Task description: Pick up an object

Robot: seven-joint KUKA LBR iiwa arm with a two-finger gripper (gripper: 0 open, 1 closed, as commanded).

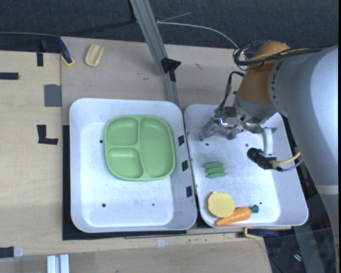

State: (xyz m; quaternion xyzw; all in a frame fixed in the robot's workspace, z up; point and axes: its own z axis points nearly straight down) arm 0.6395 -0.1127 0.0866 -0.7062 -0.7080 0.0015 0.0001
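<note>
My gripper (218, 133) hovers over the far left part of the right bin (284, 201), its fingers spread open with nothing between them. A green pea pod (214, 169) lies on the bin floor a short way in front of the gripper, apart from it. At the bin's near edge sit a yellow round piece (220, 204) and an orange carrot (234, 215), touching each other. A green divided plate (140, 147) rests in the left bin (85, 203).
A grey metal pole (153, 36) slants down to the bins' far edge beside the gripper. A tan block (94, 55) and a yellow-blue clip (65, 53) lie on the bench behind the left bin. The arm's bulk (312, 112) overhangs the right bin's right side.
</note>
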